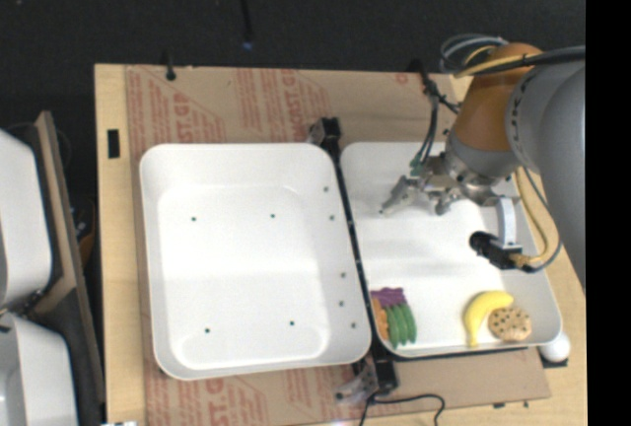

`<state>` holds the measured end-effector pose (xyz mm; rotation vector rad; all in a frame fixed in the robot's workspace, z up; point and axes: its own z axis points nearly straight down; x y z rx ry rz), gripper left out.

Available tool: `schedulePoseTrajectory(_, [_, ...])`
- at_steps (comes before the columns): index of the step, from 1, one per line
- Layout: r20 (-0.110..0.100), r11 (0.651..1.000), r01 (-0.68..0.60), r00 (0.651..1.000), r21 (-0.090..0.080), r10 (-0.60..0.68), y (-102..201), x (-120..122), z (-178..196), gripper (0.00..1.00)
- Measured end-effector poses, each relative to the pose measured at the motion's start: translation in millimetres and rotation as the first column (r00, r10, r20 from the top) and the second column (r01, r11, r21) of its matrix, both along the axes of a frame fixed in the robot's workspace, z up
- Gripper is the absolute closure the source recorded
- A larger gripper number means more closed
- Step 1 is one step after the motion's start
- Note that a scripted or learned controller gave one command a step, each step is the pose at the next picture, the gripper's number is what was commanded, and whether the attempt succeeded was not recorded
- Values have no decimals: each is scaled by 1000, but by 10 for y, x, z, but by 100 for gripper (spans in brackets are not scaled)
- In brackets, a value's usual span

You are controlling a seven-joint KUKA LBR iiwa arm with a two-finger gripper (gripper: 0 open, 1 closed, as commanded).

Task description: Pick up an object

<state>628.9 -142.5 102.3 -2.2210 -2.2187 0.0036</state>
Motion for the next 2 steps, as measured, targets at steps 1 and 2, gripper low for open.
schedulePoseTrajectory(1, [6, 1000, 1, 1000, 0, -1, -7, 14, 136, 100])
schedulePoseTrajectory(2, [10, 1000, -1, 1000, -1, 1, -8, 58, 768, 100])
